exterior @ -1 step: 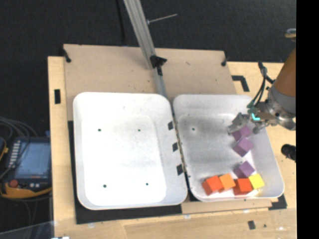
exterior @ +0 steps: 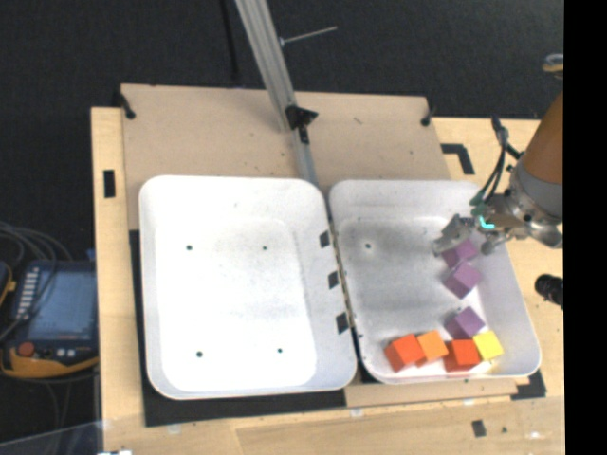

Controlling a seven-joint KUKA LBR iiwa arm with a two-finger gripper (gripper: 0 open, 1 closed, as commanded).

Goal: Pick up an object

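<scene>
As it reaches in from the right edge of the view, the grey arm (exterior: pixel 542 173) with its orange band bends down over the right bin (exterior: pixel 379 282), its wrist tilted toward the bin's upper right part. The gripper (exterior: pixel 467 242) hangs there with its fingers spread to either side of a purple block (exterior: pixel 462 251); the fingers look parted rather than clamped, and whether they touch the block cannot be told from this angle. A small green light glows on the wrist just above.

Just below that block lies a second purple block (exterior: pixel 464 280), and a third purple block (exterior: pixel 466 321) sits nearer the bin's lower right corner. Along the bin's lower edge runs a row of blocks: a red-orange block (exterior: pixel 406 351), an orange block (exterior: pixel 433 345) touching it, another red-orange block (exterior: pixel 463 354), and a yellow block (exterior: pixel 488 346) at the far right.

The left bin (exterior: pixel 237 282) sits side by side with the right one on the counter (exterior: pixel 114 254). A metal pole (exterior: pixel 270 60) slants up from behind the bins. A handheld control screen (exterior: pixel 57 306) lies off the counter's left side.
</scene>
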